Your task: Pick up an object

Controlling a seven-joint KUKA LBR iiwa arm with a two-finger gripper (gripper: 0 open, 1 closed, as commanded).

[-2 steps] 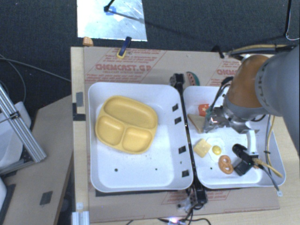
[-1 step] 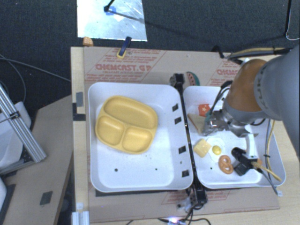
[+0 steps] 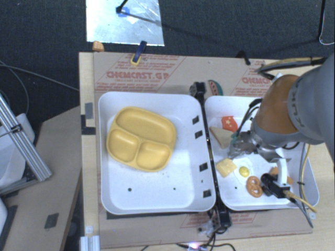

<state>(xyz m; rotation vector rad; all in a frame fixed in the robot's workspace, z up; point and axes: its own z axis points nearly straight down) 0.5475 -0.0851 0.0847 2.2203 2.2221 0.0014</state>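
Pick not yet done: nothing seen lifted. Gripper (image 3: 236, 146) sits low in right bin (image 3: 309, 192); grip state cannot be told. Beside it lie a tan wedge (image 3: 220, 135), red piece (image 3: 229, 122), yellow cheese block (image 3: 226, 167), egg (image 3: 244, 171), pretzel (image 3: 254, 186). Left bin (image 3: 112, 192) holds a yellow divided tray (image 3: 140, 138).

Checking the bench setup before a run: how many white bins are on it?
2. The left bin holds a yellow divided plate; the right bin holds small food items under the arm.
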